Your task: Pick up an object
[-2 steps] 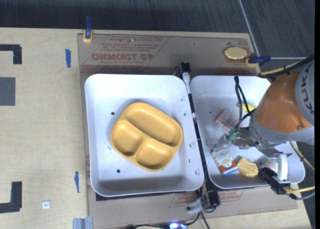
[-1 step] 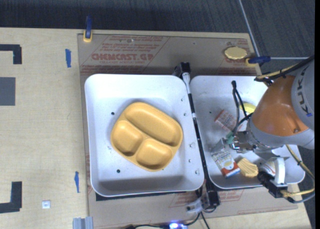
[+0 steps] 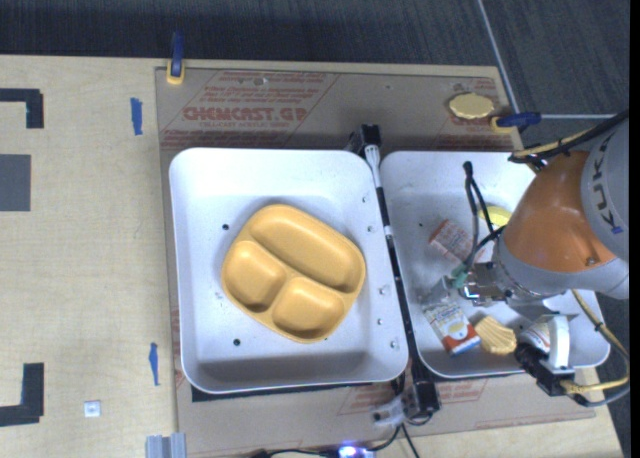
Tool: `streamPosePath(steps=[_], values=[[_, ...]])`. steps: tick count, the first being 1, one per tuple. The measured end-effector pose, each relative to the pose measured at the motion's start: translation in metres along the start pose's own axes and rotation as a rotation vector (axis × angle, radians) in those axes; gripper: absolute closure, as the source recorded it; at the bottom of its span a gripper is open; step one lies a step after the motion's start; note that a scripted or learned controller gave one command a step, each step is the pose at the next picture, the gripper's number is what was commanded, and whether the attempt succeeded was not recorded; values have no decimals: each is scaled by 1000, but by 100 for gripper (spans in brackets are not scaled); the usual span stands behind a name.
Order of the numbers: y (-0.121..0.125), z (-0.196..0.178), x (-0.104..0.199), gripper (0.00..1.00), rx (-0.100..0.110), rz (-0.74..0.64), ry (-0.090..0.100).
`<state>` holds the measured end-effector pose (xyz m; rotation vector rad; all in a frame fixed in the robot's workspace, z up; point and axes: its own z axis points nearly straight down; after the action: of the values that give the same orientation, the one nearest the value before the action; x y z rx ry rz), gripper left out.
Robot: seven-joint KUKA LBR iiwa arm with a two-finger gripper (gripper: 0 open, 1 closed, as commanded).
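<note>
While the pincer [image 3: 462,284] hovers among packets, the yellow tray [image 3: 291,271] lies apart.

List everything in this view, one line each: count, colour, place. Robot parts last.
Bins: two, white, side by side on the bench.
Divided tray: one, yellow, three compartments, in the left bin.
Small packets: a few, red and white, in the right bin; exact count unclear.
Tan piece: one, near the right bin's front edge.
Round disc: one, yellowish, on the board behind the right bin.
Arm: one, grey with orange band, over the right bin.
</note>
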<state>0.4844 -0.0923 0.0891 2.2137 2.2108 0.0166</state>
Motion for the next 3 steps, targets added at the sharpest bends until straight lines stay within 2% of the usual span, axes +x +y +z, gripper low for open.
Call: streamPosePath(steps=[3], values=[[0, 0, 0, 0, 0, -1, 1]])
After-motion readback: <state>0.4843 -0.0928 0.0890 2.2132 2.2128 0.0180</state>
